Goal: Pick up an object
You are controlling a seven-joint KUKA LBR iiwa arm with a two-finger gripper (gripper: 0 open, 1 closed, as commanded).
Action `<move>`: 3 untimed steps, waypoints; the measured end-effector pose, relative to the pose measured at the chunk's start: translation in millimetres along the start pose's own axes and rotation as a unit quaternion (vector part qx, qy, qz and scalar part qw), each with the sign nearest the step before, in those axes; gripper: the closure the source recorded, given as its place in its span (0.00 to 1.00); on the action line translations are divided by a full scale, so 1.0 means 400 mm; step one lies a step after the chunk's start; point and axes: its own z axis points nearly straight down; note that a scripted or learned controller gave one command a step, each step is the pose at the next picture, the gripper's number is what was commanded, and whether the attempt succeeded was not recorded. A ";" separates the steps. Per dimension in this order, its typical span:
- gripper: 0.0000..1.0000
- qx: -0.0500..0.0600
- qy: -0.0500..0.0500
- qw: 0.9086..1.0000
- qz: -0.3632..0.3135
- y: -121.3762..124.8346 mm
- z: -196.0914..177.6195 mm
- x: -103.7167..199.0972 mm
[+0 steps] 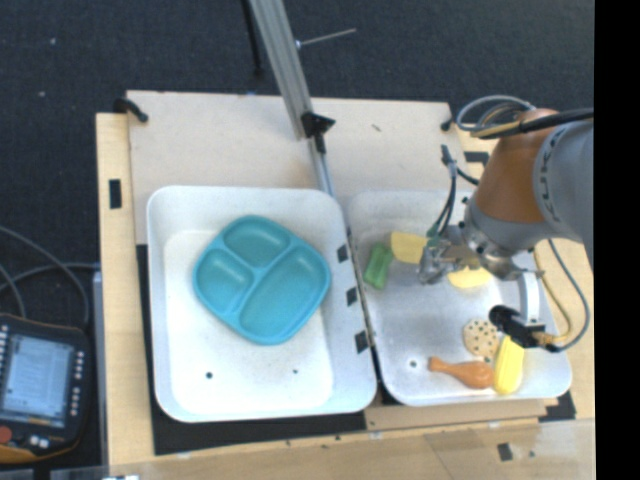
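1. Two shallow white bins are seen side by side on the bench (230,143): the left bin (175,368) bears a blue divided plate (262,278), and the right bin (420,373) bears the loose pieces from which one is to be picked.
2. The arm (520,183) is reached in from 3 o'clock, and its gripper (436,265) is hung low over the upper middle of the right bin. Whether it is spread or closed cannot be told, since the tips are blurred against the bin floor; nothing is seen held in it.
3. The relation that matters is judged to be this: a pale yellow block (406,246) lies just beside the gripper at about 10 o'clock, and is the nearest piece.
4. A green block (378,266) lies at 9 o'clock from the gripper, a little farther off, near the bin's left wall. Its long axis is run from about 1 o'clock to 7 o'clock.
5. A yellow rounded piece (470,278) is found at about 4 o'clock, just beside the gripper and partly under the wrist.
6. Three more pieces are laid well apart towards 5 o'clock: a speckled disc (480,339), a yellow piece (509,365) and an orange drumstick-shaped piece (462,371).
7. A short shift towards 10 o'clock is judged enough to centre over the pale yellow block.
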 end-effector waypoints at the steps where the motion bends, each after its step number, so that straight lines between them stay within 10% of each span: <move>1: 1.00 -0.002 0.000 1.000 -0.004 -0.005 -0.139 0.020; 3: 1.00 0.001 0.001 1.000 -0.006 -0.004 -0.242 0.132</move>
